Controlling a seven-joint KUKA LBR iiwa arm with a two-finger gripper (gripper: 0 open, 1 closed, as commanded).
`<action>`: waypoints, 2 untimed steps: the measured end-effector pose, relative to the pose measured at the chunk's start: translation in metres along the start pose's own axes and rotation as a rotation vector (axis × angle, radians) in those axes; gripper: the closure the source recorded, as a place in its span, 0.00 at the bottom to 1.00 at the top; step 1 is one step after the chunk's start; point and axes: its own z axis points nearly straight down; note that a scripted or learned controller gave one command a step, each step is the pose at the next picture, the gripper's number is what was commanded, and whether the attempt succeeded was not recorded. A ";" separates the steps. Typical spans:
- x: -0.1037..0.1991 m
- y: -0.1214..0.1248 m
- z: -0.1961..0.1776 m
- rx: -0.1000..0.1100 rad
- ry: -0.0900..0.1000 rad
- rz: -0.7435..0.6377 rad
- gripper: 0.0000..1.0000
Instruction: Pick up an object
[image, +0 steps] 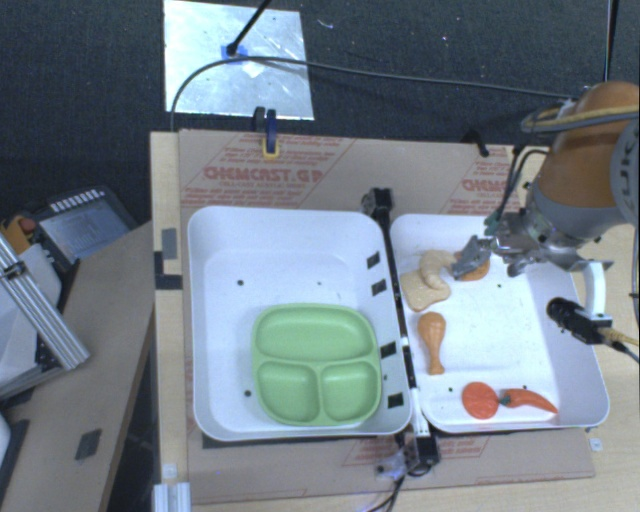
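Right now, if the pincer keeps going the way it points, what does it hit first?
Most likely the beige food piece in the right bin: the pincer points down-left at it, tips right by its upper edge. An orange item sits under the tips; depth from this angle is unclear.

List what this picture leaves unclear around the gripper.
- Gripper, camera view: too small and blurred to tell its state.
- Orange food piece: mostly covered by the gripper, so its kind is unclear.
- Contact between gripper and beige food piece: hidden by the overlap.
- Arm: cut off at the right edge.
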 end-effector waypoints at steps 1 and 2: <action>-0.006 0.001 0.060 0.005 0.001 0.002 0.00; -0.011 -0.004 0.104 0.004 0.001 0.002 0.00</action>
